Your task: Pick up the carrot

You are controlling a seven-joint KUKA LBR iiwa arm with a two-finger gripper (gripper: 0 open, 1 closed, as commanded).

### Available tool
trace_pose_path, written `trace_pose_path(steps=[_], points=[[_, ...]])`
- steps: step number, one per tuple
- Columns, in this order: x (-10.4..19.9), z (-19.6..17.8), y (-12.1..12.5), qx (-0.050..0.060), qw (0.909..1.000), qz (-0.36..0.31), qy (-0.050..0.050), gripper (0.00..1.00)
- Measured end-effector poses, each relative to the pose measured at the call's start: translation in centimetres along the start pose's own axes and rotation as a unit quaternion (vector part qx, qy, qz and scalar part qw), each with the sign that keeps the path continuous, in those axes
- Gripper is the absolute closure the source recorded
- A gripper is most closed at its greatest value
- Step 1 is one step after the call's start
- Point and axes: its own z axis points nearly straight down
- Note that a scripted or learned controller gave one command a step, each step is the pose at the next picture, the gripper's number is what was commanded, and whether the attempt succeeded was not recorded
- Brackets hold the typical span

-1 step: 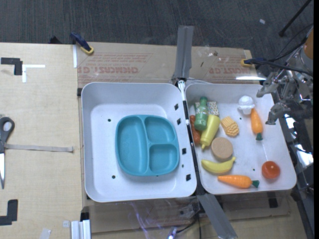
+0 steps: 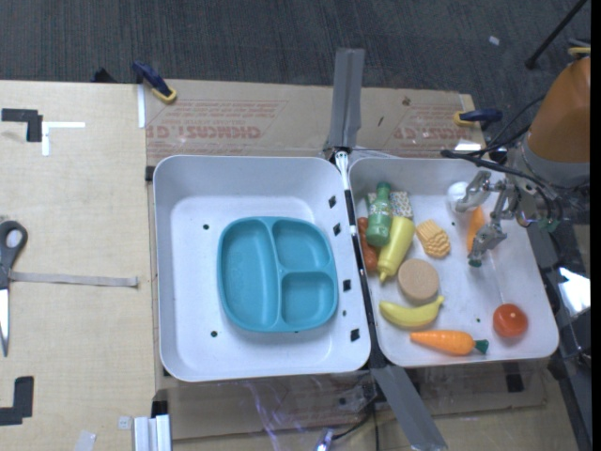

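The carrot [image 2: 446, 342], orange with a green top, lies flat near the front edge of the right bin [image 2: 526, 280]. It is just in front of a yellow banana [image 2: 410, 312]. My gripper [image 2: 484, 225] hangs over the back right part of that bin, well behind the carrot and apart from it. A small orange piece [image 2: 475, 219] shows right at the gripper; I cannot tell whether it is held or lies beneath.
The right bin also holds a tomato [image 2: 510, 319], a round tan disc [image 2: 418, 279], a corn piece [image 2: 433, 239], a yellow bottle [image 2: 395, 246] and a green bottle [image 2: 379, 216]. A blue divided plate [image 2: 278, 272] sits in the left bin [image 2: 178, 252]. Scissors [image 2: 7, 252] lie far left.
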Motion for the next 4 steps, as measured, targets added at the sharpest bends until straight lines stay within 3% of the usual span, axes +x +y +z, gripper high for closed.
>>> trace_pose_path(steps=[1, 2, 3, 4], points=[[-0.2, -1.1, 0.1, 0.001, 1.0, -0.002, -0.003, 1.0], [-0.2, -1.1, 0.1, 0.001, 1.0, -0.001, -0.003, 0.0], [-0.9, 0.7, 0.1, -0.002, 0.9993, -0.036, 0.0, 0.0], [-0.9, 0.5, 0.1, 0.001, 0.9993, -0.038, -0.005, 1.0]])
